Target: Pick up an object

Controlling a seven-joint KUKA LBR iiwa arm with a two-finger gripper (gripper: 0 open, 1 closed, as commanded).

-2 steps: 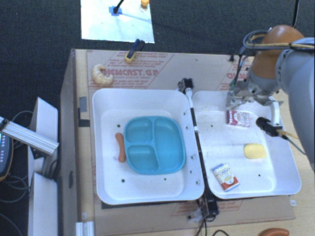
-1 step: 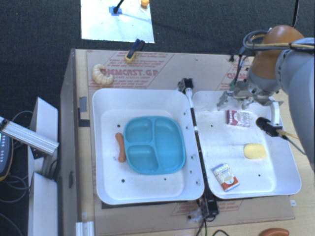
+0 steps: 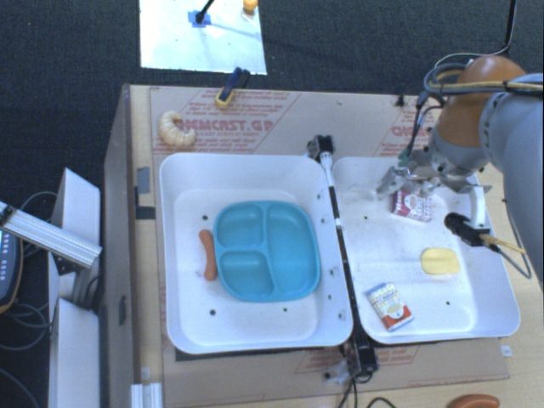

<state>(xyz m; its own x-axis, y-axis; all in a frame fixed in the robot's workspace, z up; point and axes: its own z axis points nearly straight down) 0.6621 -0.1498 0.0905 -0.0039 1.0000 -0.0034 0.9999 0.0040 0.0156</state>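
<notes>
Gripper: the gripper (image 3: 414, 179) hung low over the right bin (image 3: 501, 313), at a small red-and-white carton (image 3: 412, 203).
Jaws: the view did not let one tell whether they were parted or closed, or gripping the carton.
Other candidates: a yellow block (image 3: 440, 262) and a small printed box (image 3: 390, 304) lay apart in the same bin.
Technique: it would likely do best to centre on the carton, then lift straight up.
Writing: red print on the cardboard (image 3: 255, 117) read roughly "CHEMCAST".
</notes>
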